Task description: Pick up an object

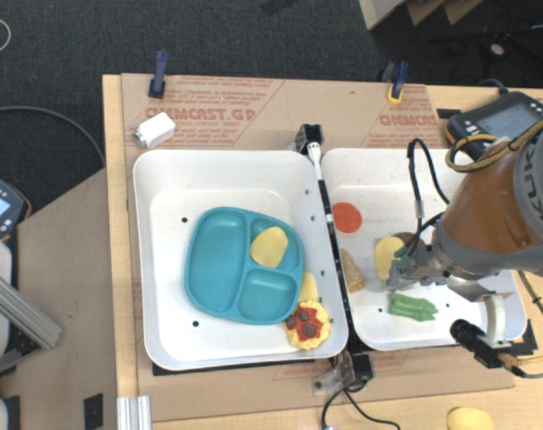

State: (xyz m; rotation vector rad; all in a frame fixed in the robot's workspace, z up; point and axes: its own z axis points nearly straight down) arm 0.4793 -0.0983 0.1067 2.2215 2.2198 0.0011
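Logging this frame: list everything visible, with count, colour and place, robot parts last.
white bins: 2, white, side by side on the bench
divided plate: 1, teal, left bin
yellow piece: 1, pale yellow, in a plate compartment
pizza slice toy: 1, yellow and red, left bin, at plate's lower right edge
orange disc: 1, orange-red, right bin, upper left
tan piece: 1, tan, right bin, left wall
yellow object: 1, yellow, right bin, by the gripper
green object: 1, green, right bin, below the gripper
clamps: 2, blue, bench's far edge
arm: 1, grey and orange, over right bin
gripper: 1, dark, low in right bin
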